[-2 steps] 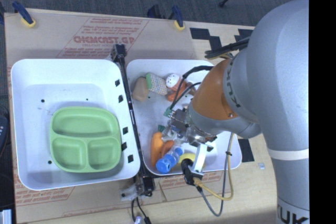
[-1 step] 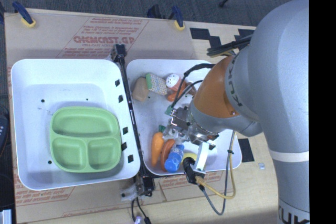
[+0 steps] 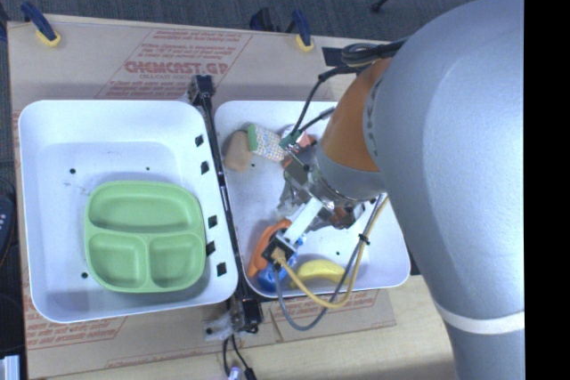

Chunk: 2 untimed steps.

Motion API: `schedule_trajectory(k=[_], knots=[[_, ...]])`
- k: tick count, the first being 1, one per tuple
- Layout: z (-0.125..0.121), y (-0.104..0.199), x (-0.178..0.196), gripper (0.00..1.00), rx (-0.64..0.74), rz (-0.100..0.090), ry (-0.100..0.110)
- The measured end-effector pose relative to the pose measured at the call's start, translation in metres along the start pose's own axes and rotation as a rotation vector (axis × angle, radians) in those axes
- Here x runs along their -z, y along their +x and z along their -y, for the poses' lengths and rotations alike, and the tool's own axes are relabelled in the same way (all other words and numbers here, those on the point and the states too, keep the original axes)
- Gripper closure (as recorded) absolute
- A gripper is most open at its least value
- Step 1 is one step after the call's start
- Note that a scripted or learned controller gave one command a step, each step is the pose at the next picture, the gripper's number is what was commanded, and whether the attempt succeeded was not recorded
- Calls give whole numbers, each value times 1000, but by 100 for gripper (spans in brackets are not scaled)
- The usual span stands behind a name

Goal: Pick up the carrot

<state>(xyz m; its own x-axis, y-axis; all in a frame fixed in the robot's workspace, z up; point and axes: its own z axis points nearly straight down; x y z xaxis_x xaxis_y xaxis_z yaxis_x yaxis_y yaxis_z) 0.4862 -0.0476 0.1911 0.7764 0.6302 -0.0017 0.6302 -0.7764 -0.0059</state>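
Note:
The carrot [image 3: 262, 246] is an orange, curved piece lying near the front left corner of the right bin [image 3: 233, 115]. The arm's pale bracket partly covers it. My gripper [image 3: 291, 194] hangs low over the middle of that bin, just behind and to the right of the carrot. The grey wrist with its orange band hides most of it. I see nothing held in it.
A yellow banana [image 3: 322, 270] and a blue object [image 3: 270, 278] lie at the right bin's front edge beside the carrot. A tan lump [image 3: 237, 152] and a green patterned packet [image 3: 265, 141] sit at its back left. The left bin [image 3: 53, 129] holds a green divided plate [image 3: 142, 236].

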Motion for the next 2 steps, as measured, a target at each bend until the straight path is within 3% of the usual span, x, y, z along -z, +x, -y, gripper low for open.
schedule_trajectory(k=[1, 2], knots=[[-7, -19, 117, 100, 335, -1, -3], [-7, -19, 117, 0, 336, 0, -2]])
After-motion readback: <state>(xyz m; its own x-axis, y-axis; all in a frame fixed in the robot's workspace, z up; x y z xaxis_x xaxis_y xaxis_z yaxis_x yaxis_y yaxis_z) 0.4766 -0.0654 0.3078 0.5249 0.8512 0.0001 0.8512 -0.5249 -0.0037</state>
